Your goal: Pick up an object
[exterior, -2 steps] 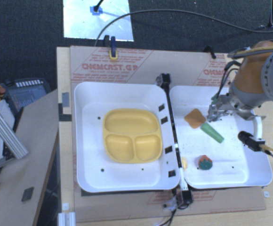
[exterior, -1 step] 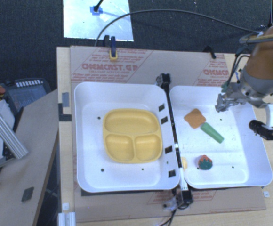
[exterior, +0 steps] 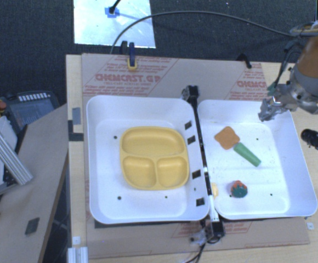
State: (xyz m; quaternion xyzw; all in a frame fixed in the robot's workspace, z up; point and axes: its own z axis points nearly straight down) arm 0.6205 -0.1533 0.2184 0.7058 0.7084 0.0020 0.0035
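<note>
In the right bin (exterior: 290, 163) lie a spatula-like tool with an orange head and a green handle (exterior: 237, 144) and, nearer the front, a small teal and orange lump (exterior: 238, 189). My gripper (exterior: 268, 112) hovers over the bin's far right corner, up and to the right of the tool and clear of it. Nothing shows between its fingers.
The left bin (exterior: 101, 147) holds a yellow three-compartment plate (exterior: 152, 158). A black divider with clips (exterior: 197, 152) runs between the bins. A cable crosses the back of the bench. A grey device and a metal rail stand off the bench at the left.
</note>
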